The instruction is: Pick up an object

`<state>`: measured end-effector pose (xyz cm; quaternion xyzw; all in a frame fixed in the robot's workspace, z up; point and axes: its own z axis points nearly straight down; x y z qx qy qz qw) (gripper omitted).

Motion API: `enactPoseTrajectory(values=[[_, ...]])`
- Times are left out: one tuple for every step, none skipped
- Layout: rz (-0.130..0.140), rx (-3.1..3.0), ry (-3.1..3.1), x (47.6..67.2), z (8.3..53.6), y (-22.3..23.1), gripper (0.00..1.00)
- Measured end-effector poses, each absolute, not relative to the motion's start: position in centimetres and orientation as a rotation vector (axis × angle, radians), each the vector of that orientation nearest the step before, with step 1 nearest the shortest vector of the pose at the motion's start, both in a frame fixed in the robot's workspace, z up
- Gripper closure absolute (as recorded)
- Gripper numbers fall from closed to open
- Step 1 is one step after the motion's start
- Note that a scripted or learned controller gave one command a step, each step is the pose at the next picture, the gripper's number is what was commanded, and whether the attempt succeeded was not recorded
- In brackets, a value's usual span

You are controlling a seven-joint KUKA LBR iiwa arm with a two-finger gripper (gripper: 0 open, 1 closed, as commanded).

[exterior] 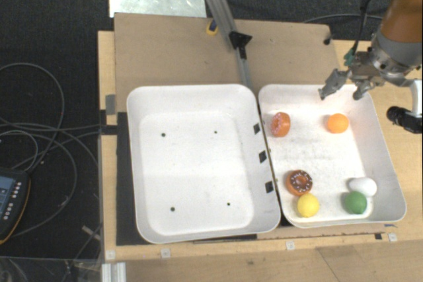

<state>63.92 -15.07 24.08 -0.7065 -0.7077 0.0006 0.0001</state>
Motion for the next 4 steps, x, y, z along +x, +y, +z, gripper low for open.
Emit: enactPoseTrajectory(values=[[0.003,-2.216,-2.225,64.7,18.2,-14.9,0.0],[0.002,-2.216,-2.225,65.3,13.8,-14.9,0.0],[-0.005,-2.218,-2.232,65.5,15.3,-14.9,1.0],[-0.008,-2.22,-2.233,65.1,21.5,-14.5,1.0]])
